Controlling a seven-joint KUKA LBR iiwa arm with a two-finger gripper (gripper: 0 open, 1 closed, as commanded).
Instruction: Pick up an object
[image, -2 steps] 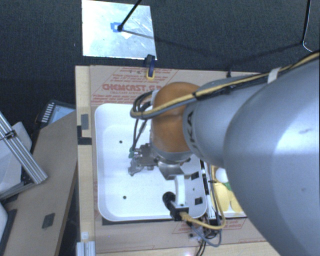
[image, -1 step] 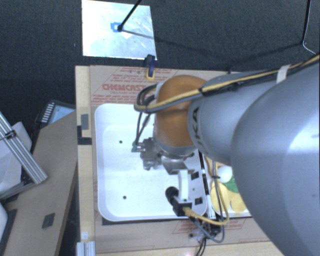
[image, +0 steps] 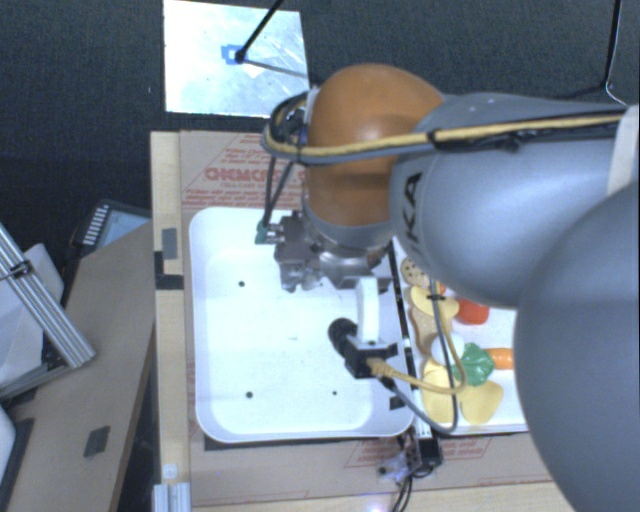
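Claw (image: 298, 262) opening cannot be told, as it is hidden beneath the wrist (image: 365, 140); nothing is seen held. It is placed over the far right part of the left bin (image: 215, 300). Candidate objects are gathered in the right bin (image: 505, 428): a yellow piece (image: 470, 400), a green piece (image: 476, 362) and an orange piece (image: 472, 312). The most separated piece should be chosen, the claw centred above it, and the descent kept straight.

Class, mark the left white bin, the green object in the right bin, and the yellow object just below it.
left white bin (image: 240, 340), camera view, bare floor.
green object (image: 478, 362), camera view, its middle.
yellow object (image: 478, 402), camera view, its visible middle.
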